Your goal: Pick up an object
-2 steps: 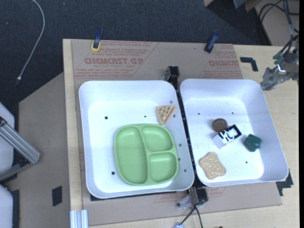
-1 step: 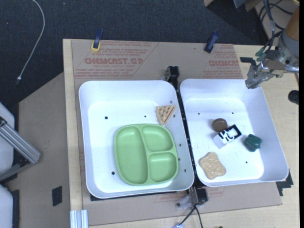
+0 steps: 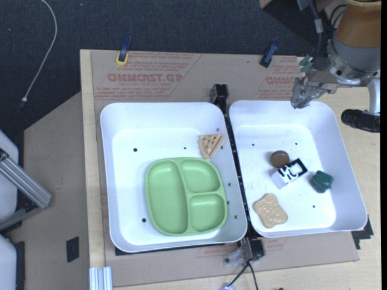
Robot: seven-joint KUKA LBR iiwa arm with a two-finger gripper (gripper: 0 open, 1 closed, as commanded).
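Gripper (image 3: pixel 300 100) is hovering over the right bin's (image 3: pixel 346 162) far rim (finger state: cannot tell). Brown disc (image 3: pixel 279 159), toast slice (image 3: pixel 269 210) and teal block (image 3: pixel 321 180) are lying inside, untouched.

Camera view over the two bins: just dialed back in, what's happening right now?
The grey arm's gripper hangs over the far rim of the right white bin, with nothing visibly held. In that bin lie a round brown disc, a black-and-white block, a dark green chunk and a tan toast-shaped piece, all untouched. The left white bin holds a green divided plate and a tan waffle wedge. No pick made yet.
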